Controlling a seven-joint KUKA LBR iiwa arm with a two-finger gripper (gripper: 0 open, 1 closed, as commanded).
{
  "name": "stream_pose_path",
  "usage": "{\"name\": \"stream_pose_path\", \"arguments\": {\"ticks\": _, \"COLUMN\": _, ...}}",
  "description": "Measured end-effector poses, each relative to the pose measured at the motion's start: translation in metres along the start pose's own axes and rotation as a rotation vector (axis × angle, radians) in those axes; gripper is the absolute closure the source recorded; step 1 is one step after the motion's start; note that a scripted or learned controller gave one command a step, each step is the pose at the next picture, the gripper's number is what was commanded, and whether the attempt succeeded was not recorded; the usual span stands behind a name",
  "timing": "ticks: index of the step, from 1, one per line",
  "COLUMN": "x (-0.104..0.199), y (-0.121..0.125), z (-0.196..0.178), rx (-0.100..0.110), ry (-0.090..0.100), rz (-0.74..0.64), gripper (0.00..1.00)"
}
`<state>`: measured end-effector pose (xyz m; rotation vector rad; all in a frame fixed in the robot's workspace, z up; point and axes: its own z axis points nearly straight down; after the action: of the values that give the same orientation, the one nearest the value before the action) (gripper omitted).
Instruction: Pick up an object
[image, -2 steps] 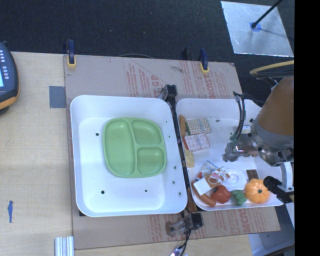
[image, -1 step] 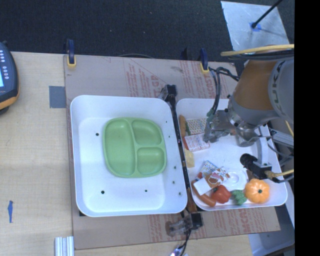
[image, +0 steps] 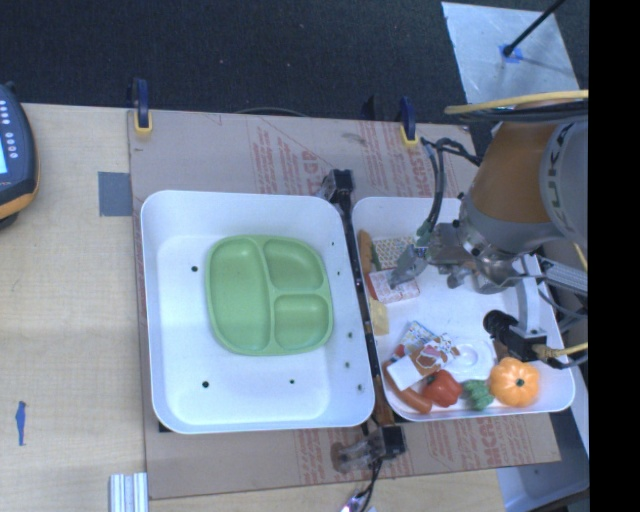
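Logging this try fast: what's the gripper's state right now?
Gripper: cannot be told; it sits low in the right bin by a small packet.

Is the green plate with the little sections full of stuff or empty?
Empty. The green divided plate lies flat in the left bin, and all three of its sections show only bare green.

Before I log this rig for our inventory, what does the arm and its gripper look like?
The arm is grey and rounded, with a broad orange band above the wrist. Black cables loop along its left side. The gripper is dull grey metal, at the end of a cluttered metal wrist.
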<state>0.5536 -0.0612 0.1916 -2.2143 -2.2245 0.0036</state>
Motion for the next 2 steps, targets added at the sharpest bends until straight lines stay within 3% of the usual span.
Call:
{"name": "stream_pose_path", "arguments": {"ticks": 1, "x": -0.07, "y": 0.089, "z": 0.102, "rx": -0.007, "ry": 0.0, "rz": 0.004, "gripper": 0.0}}
{"name": "stream_pose_path", "arguments": {"ticks": 2, "x": -0.045, "y": 0.106, "z": 0.095, "rx": -0.01, "ry": -0.004, "rz": 0.0, "gripper": 0.0}}
